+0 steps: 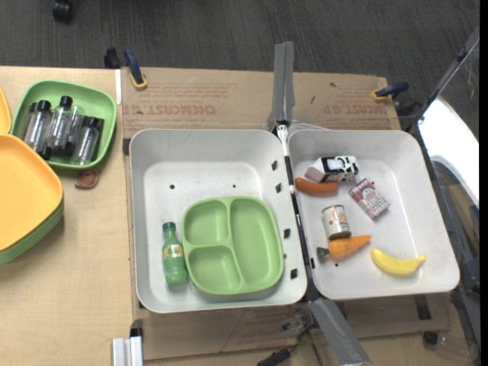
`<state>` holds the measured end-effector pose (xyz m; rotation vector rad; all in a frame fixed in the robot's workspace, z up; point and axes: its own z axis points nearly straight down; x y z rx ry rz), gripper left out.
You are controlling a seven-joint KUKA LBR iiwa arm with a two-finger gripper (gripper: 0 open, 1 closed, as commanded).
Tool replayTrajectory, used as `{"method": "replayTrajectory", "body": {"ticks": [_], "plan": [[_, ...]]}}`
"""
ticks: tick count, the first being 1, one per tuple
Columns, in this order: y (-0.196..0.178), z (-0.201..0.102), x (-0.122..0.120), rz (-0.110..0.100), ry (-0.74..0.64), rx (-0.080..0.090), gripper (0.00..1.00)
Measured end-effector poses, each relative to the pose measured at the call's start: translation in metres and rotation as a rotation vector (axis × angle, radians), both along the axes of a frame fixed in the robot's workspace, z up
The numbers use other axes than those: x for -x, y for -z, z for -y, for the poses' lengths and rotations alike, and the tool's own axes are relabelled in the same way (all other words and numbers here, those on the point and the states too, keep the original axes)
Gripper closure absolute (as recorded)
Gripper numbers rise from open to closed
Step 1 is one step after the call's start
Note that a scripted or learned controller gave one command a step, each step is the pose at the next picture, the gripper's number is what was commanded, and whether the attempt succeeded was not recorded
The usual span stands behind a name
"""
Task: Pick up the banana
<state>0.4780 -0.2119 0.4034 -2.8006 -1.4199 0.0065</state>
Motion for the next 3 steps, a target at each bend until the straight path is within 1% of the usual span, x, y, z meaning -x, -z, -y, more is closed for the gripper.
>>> {"method": "replayTrajectory", "body": {"ticks": [1, 2, 3], "plan": [[0.005, 0.0, -0.048, 0.0, -0.005, 0.001, 1.0], [-0.001, 0.003, -0.006, -0.001, 0.054, 0.0, 1.0], [0.004, 0.001, 0.0, 0.001, 0.206, 0.001, 1.0]]}}
